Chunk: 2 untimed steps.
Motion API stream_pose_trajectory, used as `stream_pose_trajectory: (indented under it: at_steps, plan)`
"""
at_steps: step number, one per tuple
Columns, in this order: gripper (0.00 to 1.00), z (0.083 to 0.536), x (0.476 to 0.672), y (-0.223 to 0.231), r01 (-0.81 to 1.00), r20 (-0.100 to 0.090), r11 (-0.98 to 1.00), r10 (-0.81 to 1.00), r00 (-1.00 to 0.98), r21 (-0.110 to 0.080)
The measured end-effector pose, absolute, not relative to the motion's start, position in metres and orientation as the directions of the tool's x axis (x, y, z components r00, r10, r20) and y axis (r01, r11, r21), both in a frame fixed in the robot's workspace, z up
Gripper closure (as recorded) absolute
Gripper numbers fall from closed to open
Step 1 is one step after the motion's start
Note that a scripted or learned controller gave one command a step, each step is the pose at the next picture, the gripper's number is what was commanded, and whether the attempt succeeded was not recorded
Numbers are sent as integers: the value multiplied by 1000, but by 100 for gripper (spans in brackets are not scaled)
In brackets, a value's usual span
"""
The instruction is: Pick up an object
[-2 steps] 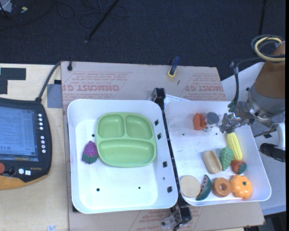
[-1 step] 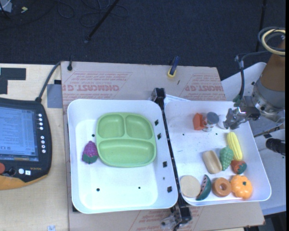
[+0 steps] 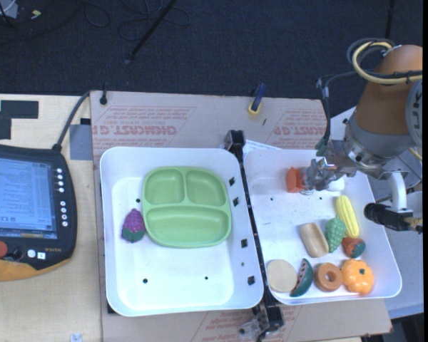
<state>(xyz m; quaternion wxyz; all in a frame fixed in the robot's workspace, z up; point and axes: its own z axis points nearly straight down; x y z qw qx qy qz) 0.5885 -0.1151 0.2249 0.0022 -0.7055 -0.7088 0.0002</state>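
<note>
My gripper (image 3: 315, 177) hangs low over the far part of the right bin (image 3: 271, 212). It is right beside a small orange-red toy (image 3: 294, 179), on that toy's right side. Whether it touches the toy cannot be made out. Toy foods lie in the near right part of the same bin: a yellow corn cob (image 3: 347, 214), a bread roll (image 3: 314, 239), a green leafy piece (image 3: 334, 232) and a red fruit (image 3: 354, 246). Along the front edge lie a round bun (image 3: 280, 274), a watermelon slice (image 3: 302, 277), a donut (image 3: 328, 276) and an orange pumpkin (image 3: 357, 275).
The left bin (image 3: 121, 262) holds a green divided plate (image 3: 187, 206) with purple grapes (image 3: 133, 225) at its left rim. A black divider (image 3: 244, 212) runs between the bins. A control pendant (image 3: 25, 201) lies at the far left. The arm's orange band (image 3: 389, 91) rises at the right.
</note>
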Motion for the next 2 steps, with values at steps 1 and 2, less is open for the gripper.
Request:
stream_pose_trajectory:
  at_steps: [1, 2]
  plan:
    - [100, 235, 595, -68, 1000, 3, 5, 1000, -5, -1]
    - [100, 234, 609, -21, 1000, 2, 5, 1000, -5, -2]
